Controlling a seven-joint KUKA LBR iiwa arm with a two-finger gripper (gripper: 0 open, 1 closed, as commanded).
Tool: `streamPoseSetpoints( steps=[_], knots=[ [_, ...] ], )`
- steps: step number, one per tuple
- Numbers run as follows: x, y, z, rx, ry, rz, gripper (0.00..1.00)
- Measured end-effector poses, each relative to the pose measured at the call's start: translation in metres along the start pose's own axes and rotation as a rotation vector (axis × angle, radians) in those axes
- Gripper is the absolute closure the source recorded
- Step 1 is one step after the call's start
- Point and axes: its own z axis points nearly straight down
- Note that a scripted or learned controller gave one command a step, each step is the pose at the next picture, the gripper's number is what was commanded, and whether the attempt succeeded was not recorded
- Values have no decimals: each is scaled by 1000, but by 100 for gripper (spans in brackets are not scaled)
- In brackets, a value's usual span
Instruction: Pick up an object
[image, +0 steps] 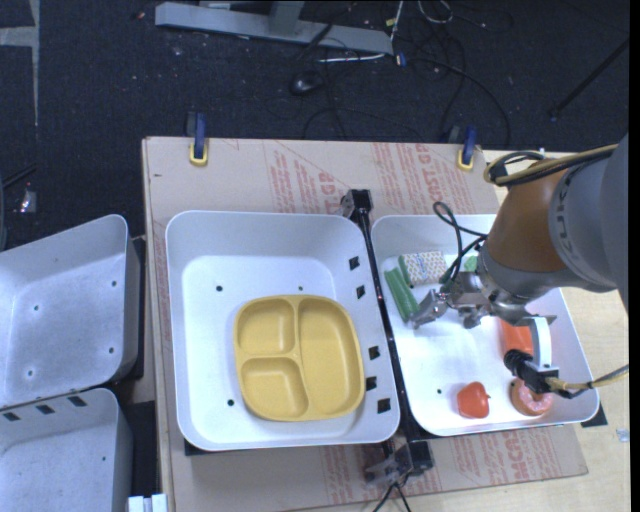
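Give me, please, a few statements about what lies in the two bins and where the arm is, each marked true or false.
1. The yellow divided plate lies in the left bin. True.
2. The red round object sits in the left bin. False: it is in the right bin, near the front edge.
3. The hand is over the right bin. True.
4. The green object lies on the yellow plate. False: it lies in the right bin, near the divider.

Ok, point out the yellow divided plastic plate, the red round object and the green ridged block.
Yellow divided plastic plate (298, 357), camera view, centre ridge.
Red round object (474, 400), camera view, top.
Green ridged block (400, 291), camera view, middle.
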Motion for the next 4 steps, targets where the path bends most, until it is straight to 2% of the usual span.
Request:
streamPoseSetpoints(
  steps=[1,3,4],
  knots=[
    [0,1,-12,-5,-1,1,100],
    [-9,3,-125,-11,-3,-4,100],
    [43,-4,-116,-3,0,-8,100]
  ],
)
